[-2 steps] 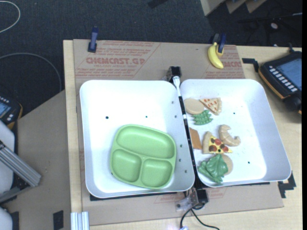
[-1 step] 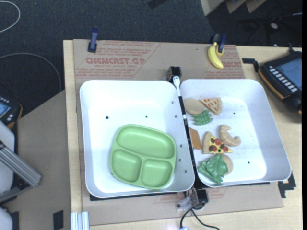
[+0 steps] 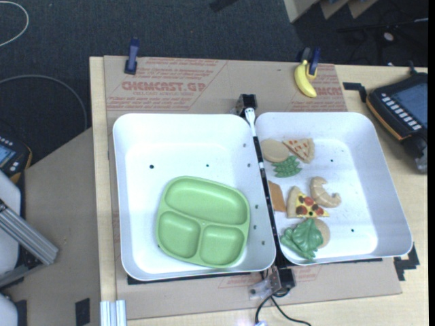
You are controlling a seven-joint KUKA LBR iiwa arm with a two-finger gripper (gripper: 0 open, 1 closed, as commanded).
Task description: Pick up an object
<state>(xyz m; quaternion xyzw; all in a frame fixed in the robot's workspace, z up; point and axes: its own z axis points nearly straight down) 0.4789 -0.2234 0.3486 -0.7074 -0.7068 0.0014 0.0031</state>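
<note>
The right bin (image 3: 380,182) holds several toy foods along its left side. A tan bread piece (image 3: 274,149) and a pizza slice (image 3: 300,147) lie at the back. A green leafy piece (image 3: 288,167) sits just below them. Further forward are a brown strip (image 3: 276,195), a second pizza slice (image 3: 304,204) and a tan croissant shape (image 3: 324,193). A larger green leaf (image 3: 303,237) lies on a tan round piece at the front. The left bin (image 3: 136,148) holds a green divided plate (image 3: 202,220).
A yellow toy banana (image 3: 305,81) lies on the cardboard behind the right bin, beside a blue clamp (image 3: 312,60). Another blue clamp (image 3: 132,55) sits at the back left. A black tablet-like device (image 3: 404,109) rests at the right edge.
</note>
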